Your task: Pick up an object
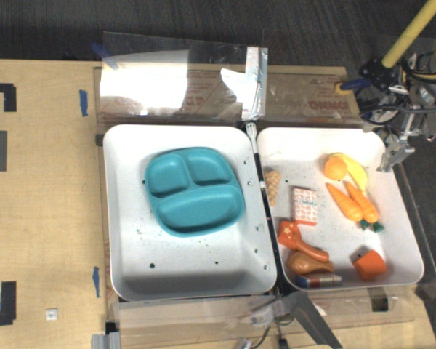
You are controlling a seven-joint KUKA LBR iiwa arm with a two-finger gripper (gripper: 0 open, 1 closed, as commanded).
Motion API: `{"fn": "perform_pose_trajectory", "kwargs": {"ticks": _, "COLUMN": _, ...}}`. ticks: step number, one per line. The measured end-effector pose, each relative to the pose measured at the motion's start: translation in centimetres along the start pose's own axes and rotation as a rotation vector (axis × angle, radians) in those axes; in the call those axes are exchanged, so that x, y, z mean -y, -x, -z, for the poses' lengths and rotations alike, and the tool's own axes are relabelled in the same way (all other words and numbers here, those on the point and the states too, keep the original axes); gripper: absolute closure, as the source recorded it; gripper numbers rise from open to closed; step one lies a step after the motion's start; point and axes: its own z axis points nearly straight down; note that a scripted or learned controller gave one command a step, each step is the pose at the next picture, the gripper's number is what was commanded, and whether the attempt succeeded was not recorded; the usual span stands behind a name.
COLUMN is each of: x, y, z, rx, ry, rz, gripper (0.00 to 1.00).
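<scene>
Likeliest pick, by guess: carrots (354,202), two orange toy ones lying side by side at a slant, right of centre in right bin (401,195). Prob. hollow plastic: light, stiff, smooth, so a bit slippery; long and thin, so best pinched across the narrow width near mid-length, not along it. Touching each other, so risk of grabbing both or nudging one away. Green tips at lower end, near bin's right wall. Just above them, yellow banana (353,169) w/ an orange ball (335,167) against it, rounder, more apt to roll out of a pinch. Left of carrots, small box (304,206), pink-white print, flat on its face, stiff and light, edges ok for a grip. Further left by the dividing wall, pale waffle strip (272,185). Lower left of same bin: drumsticks (303,251), brown-orange, piled close, w/ a thin pen-like stick (316,281) along the front wall. Lower right corner: orange chunk (370,263) w/ dark top, alone, easy reach. Left bin (123,151): teal divided plate (195,190), three compartments, nothing in them; broad, shallow, hard to pinch save at rim. Pincer (389,155) at upper right corner of right bin, above the rim, well apart from carrots; spread or pressed together — cannot tell, too small and cluttered. Both bins on cardboard-topped table (43,195).
</scene>
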Motion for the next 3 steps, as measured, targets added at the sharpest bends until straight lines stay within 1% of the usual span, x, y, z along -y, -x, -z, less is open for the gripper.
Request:
{"fn": "perform_pose_trajectory", "kwargs": {"ticks": 1, "x": -2.6, "y": -3.1, "z": -15.8, "rx": -0.011, "ry": 0.004, "rz": -0.031, "gripper": 0.0}}
{"fn": "perform_pose_trajectory", "kwargs": {"ticks": 2, "x": -4.9, "y": -5.1, "z": -16.5, "rx": 0.004, "ry": 0.0, "rz": -0.023, "gripper": 0.0}}
{"fn": "perform_pose_trajectory", "kwargs": {"ticks": 3, "x": -5.0, "y": -4.7, "z": -15.1, "rx": 0.019, "ry": -0.003, "rz": -0.021, "gripper": 1.0}}
